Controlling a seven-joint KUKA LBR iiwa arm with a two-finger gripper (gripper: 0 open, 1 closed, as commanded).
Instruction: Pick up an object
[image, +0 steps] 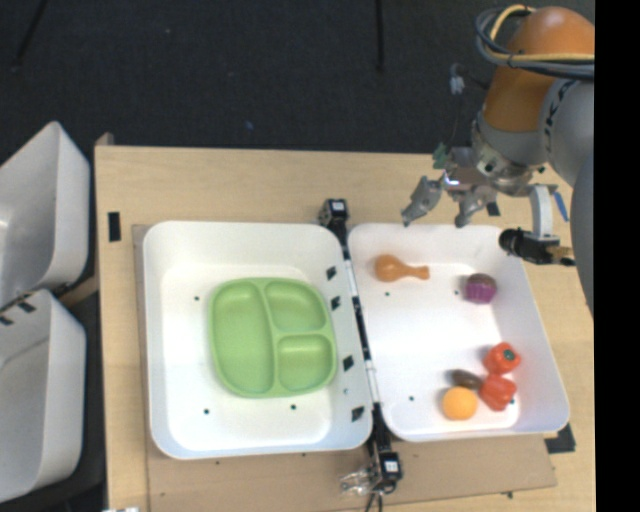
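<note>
the left bin holds a green divided plate. in the right bin, an orange drumstick-shaped toy lies near the far wall, a purple round object sits further right, and an orange ball, a dark piece and two red peppers cluster in the near corner. the gripper hovers above the far edge, fingers spread apart, holding nothing.
</note>
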